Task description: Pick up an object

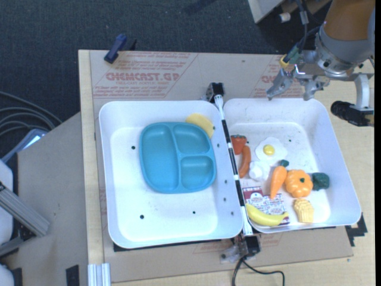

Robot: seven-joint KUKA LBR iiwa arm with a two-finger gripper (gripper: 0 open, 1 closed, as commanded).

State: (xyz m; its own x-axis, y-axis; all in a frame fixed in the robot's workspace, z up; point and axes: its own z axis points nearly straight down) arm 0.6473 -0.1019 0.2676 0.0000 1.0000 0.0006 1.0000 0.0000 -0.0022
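From above, the gripper (296,90) hovers with fingers spread wide and nothing between them, over the right bin's (339,137) far rim. A carrot (277,180), banana (265,217) and fried egg (270,150) lie in that bin.

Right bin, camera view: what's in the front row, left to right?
Banana → small printed card beneath and behind it → corn cob. Just behind that row: carrot → orange pumpkin → dark green piece.
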